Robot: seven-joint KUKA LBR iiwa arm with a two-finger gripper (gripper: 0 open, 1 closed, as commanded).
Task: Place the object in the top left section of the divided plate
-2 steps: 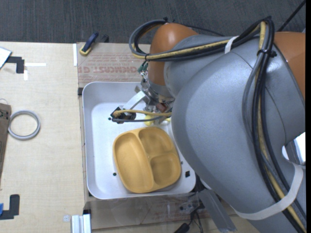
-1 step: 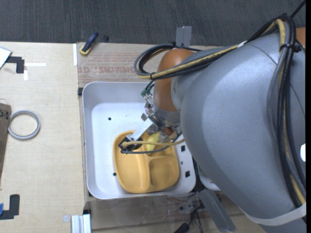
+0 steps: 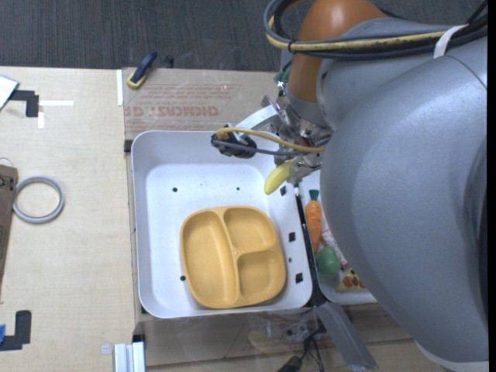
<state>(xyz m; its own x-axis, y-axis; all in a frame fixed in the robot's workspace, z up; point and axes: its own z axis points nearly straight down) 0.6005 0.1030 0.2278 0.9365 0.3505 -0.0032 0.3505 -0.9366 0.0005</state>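
A yellow divided plate [image 3: 232, 256] lies in the left white bin [image 3: 151, 208], toward its near right corner. It has one long section on the left and two smaller ones on the right, all bare. My gripper [image 3: 293, 163] hangs over the rim between the two bins, above and to the right of the plate. A small yellow banana [image 3: 277, 178] sticks out down-left from between its fingers, held off the bin floor. The arm's bulk hides most of the wrist.
An orange carrot [image 3: 312, 212] and a green item [image 3: 327, 261] lie in the right bin, mostly hidden under the arm. A black cable loop [image 3: 233, 142] juts left from the wrist. A tape roll [image 3: 36, 199] sits on the bench at left.
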